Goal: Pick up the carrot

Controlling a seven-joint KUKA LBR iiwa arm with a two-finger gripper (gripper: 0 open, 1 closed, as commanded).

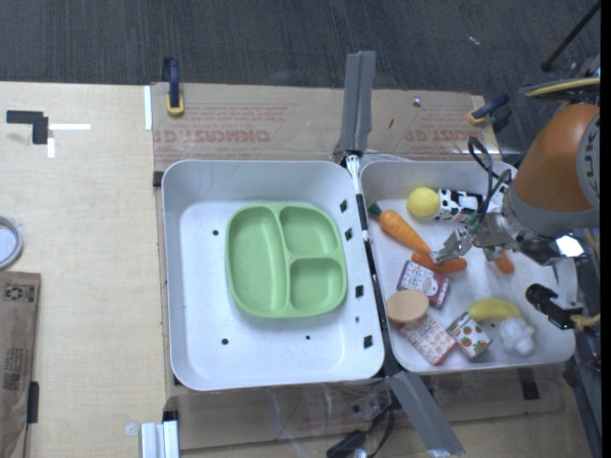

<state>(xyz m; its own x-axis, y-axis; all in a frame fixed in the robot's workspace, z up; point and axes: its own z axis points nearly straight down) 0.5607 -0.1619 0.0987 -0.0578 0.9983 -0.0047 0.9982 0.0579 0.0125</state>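
Just end effector [452, 249] beside carrot [404, 231]

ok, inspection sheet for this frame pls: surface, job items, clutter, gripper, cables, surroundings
Surface: two white bins side by side; left bin holds a green divided plate; right bin holds the small items.
Job's things: carrot lies slanted in the right bin, upper left part, not lifted.
Clutter: lemon, black-and-white toy, banana, round tan disc, small printed packs, white ball.
Grippers: gripper low in the right bin, just right of the carrot's tip; finger state unclear.
Cables: black cable loops near the wrist.
Surroundings: cardboard sheet behind the bins, clamps on its edge.
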